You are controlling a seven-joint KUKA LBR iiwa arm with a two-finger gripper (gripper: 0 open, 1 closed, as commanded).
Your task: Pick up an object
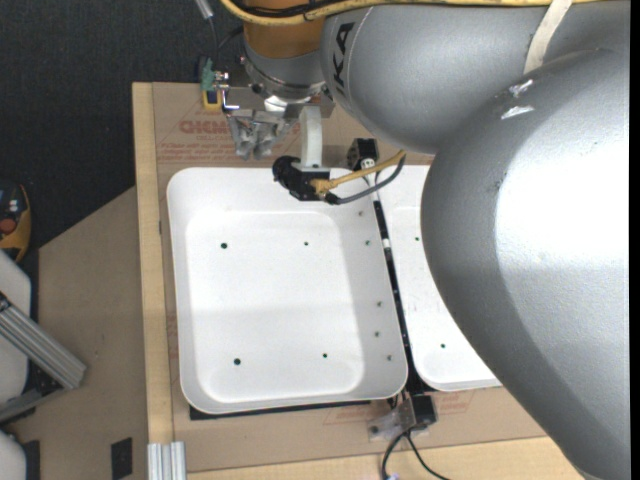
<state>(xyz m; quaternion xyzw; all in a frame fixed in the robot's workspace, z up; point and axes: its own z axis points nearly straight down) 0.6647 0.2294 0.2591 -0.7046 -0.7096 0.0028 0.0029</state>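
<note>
While the tool [255,140] hangs over the desk beyond the left bin [190,268], I cannot tell its state or see any object there. It should find a target before descending.

Wooden bench [150,298]; two white bins [190,268]

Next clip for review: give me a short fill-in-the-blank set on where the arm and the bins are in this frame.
1. The gripper hangs above the ____ edge of the left bin, as the camera sees it.
2. The band above the wrist is coloured ____.
3. The arm covers much of the ____ bin.
4. Both bins are coloured ____.

Missing words: far; orange; right; white
</note>
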